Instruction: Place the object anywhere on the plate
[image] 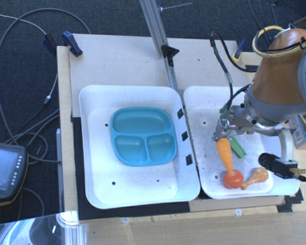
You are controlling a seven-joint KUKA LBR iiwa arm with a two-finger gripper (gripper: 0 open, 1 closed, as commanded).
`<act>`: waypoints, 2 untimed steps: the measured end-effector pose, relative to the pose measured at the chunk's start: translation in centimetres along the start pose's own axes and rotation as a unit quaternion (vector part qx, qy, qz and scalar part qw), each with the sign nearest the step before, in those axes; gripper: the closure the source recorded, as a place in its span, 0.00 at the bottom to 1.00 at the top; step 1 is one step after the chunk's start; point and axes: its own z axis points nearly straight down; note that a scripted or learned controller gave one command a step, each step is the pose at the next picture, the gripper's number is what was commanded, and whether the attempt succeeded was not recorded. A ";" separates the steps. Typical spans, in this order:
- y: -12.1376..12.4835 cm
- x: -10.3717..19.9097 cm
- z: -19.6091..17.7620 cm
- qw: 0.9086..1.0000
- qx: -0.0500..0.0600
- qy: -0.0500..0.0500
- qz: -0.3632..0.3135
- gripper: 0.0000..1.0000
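A blue plate (pixel 143 136) with three compartments lies in the left white bin (pixel 97 182). In the right bin (pixel 204 106) an orange carrot (pixel 225 154) lies lengthwise, its lower end touching a red tomato (pixel 233 178). A green piece (pixel 238 148) lies just right of the carrot. A tan drumstick-shaped toy (pixel 256 177) rests beside the tomato. My gripper (pixel 221 130) hangs directly over the carrot's upper end, near the middle of the right bin. The wrist hides what is right under it.
A grey metal pole (pixel 155 22) slants from the top of the view down to the gap between the bins. Blue clamps (pixel 71 43) sit at the bench's far left corner. Cables lie on the dark floor at left.
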 end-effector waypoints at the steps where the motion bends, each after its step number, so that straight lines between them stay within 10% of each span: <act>1: -0.6 5.2 1.5 1.000 0.001 0.000 0.000 1.00; 2: 0.2 9.9 2.3 1.000 -0.001 -0.001 0.001 1.00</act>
